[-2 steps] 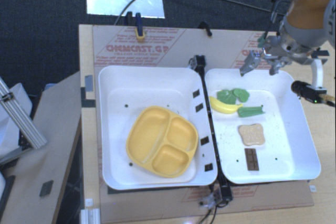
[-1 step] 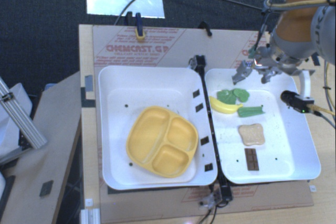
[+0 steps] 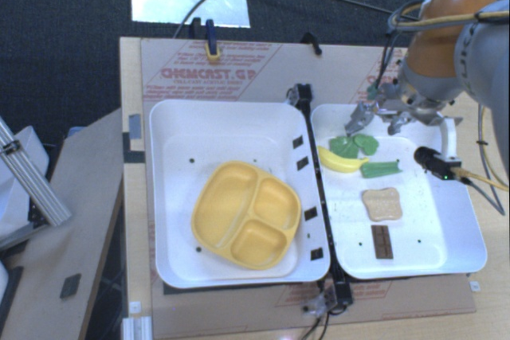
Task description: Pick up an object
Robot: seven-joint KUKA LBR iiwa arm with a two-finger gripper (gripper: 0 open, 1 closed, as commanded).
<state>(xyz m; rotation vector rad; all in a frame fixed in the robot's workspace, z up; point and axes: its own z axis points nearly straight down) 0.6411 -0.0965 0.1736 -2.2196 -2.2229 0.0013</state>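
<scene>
A wooden bench (image 3: 239, 64) is seen from above at a slant, with two shallow white bins set side by side on it. The left bin (image 3: 179, 139) carries a yellow divided tray (image 3: 246, 213) lying flat toward its near right part. The right bin (image 3: 446, 243) carries five small things. The grey arm (image 3: 462, 36), with an orange band above the wrist, is seen reaching in from the right over the far edge of the right bin. The tool (image 3: 378, 119) is held above that bin's far left corner, just over a green leafy piece (image 3: 354, 145); its fingers are spread apart and nothing is seen between them. A yellow banana (image 3: 339, 161) lies just nearer, touching the leafy piece. A green pod (image 3: 380, 169) lies to its right. A slice of toast (image 3: 382, 205) lies near the bin's middle. A brown bar (image 3: 382, 242) lies near the front edge.
</scene>
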